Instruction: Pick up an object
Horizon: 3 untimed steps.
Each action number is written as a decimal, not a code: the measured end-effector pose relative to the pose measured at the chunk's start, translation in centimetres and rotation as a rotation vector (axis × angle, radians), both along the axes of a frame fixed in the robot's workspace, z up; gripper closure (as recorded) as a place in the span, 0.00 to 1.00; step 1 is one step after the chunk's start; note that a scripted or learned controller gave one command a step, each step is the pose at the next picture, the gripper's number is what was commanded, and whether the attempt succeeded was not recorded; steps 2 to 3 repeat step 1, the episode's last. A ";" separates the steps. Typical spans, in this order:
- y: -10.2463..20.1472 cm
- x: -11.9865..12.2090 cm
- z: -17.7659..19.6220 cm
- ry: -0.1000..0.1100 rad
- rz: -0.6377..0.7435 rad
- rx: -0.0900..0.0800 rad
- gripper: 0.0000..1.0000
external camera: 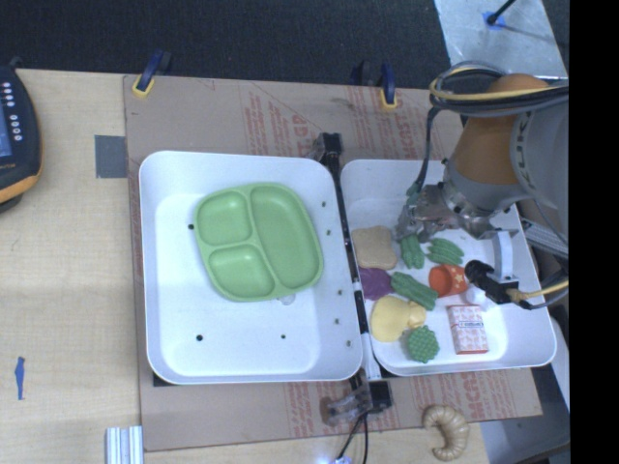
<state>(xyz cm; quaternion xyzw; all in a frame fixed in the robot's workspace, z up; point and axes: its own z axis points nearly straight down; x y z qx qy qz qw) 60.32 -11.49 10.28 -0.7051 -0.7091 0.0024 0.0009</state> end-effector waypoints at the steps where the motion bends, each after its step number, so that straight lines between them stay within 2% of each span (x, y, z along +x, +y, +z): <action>1: 8.5 0.6 9.5 -0.012 0.007 0.006 1.00; 3: 8.5 0.6 9.5 -0.012 0.007 0.006 1.00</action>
